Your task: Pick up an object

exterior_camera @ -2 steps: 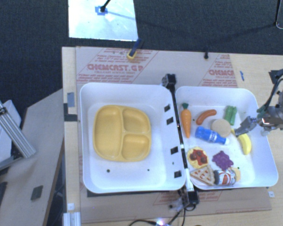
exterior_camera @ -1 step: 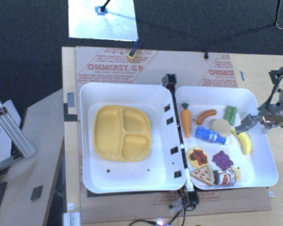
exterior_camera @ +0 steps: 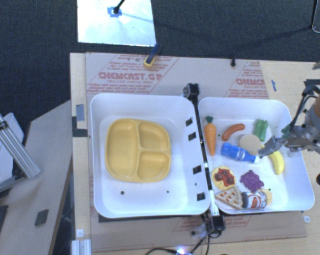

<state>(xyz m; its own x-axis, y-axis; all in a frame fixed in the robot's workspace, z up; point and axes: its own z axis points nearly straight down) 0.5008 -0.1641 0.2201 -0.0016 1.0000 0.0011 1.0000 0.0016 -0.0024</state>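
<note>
The right bin (exterior_camera: 295, 195) holds several toy foods. Among them are an orange carrot (exterior_camera: 210, 134), a red sausage (exterior_camera: 233, 131), a green piece (exterior_camera: 261, 129), a blue bottle (exterior_camera: 237, 153), a tan round disc (exterior_camera: 250, 142) and a yellow banana (exterior_camera: 277, 162). My gripper (exterior_camera: 270, 146) reaches in from the right. Its tip hangs over the gap between the tan disc, the blue bottle's end and the banana. I see nothing gripped in it.
Lower in the right bin lie a round pizza (exterior_camera: 224, 177), purple grapes (exterior_camera: 251, 180), a pizza slice (exterior_camera: 229, 198) and a small can (exterior_camera: 254, 200). The left bin (exterior_camera: 104, 195) carries a yellow divided plate (exterior_camera: 139, 150). A black ridge (exterior_camera: 200, 147) separates the bins.
</note>
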